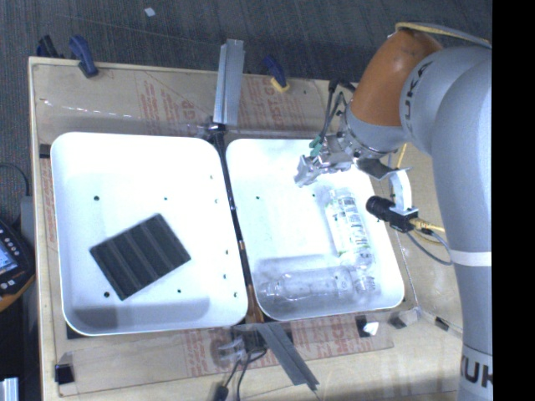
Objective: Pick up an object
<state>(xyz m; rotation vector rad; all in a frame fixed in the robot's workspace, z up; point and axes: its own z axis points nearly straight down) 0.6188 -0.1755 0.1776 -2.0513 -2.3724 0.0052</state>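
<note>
Two clear plastic bottles are the objects on offer, both in the right bin (pixel 251 224), the same bin the end effector (pixel 311 172) hangs over. The upright-lying bottle (pixel 344 217) stretches away just below and slightly right of the end effector, its near end close to the fingers but not between them. The second bottle (pixel 308 286) lies crosswise along the bin's front wall, well below the end effector; the ends of the two bottles meet near the bin's front right corner. Both are transparent and hard to outline against the white floor.

One dark ribbed rectangular pad (pixel 140 255) lies tilted in the left bin (pixel 75 165), far to the left of the end effector and lower in the view. It is the single thing in that bin.

The end effector sits at the back of the right bin, near its rear wall, with nothing visibly between its fingers; whether they are spread or closed I cannot tell, as the metal parts blur together there. The grey arm (pixel 451 107) with its orange band comes in from the right above it.

Two bins sit side by side on one counter (pixel 125 90), with two blue clamps (pixel 82 57) at its back edge, up and left of the end effector.
</note>
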